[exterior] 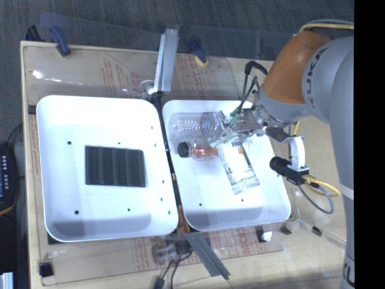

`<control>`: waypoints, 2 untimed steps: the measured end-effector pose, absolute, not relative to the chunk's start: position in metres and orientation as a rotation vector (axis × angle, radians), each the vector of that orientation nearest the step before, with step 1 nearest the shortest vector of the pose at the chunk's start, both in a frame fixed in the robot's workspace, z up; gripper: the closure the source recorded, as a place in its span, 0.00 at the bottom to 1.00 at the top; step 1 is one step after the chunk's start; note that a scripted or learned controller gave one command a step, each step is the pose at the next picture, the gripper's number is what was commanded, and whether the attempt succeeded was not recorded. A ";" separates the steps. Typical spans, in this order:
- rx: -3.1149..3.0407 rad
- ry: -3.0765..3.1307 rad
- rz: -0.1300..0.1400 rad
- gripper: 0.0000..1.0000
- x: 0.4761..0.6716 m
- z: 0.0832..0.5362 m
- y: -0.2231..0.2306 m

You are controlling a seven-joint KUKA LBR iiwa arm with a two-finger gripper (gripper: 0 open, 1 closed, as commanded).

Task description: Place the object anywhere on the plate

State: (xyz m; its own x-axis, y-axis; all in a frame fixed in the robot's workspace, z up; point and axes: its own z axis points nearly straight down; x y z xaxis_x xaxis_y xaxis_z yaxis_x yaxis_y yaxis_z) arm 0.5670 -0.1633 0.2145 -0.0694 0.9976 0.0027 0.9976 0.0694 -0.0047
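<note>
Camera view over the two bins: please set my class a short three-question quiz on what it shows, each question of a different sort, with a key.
1. True or false: the dark ribbed plate lies in the left bin.
2. Which bin holds the clear plastic bottle? A. left bin B. right bin C. neither
3. Fill in: the gripper is over the ______ bin, near its far edge.

Key: 1 true; 2 B; 3 right. The bottle lies on its side, dark cap toward the divider, with a flat clear packet beside it.
</note>
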 end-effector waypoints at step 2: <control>-2.527 -1.856 0.010 1.00 0.568 0.232 -0.059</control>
State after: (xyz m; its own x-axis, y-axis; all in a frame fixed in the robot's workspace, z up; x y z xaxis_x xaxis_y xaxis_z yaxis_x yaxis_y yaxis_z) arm 0.5685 -0.0594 0.2317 0.2993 0.9542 -0.0014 0.9541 -0.2993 -0.0086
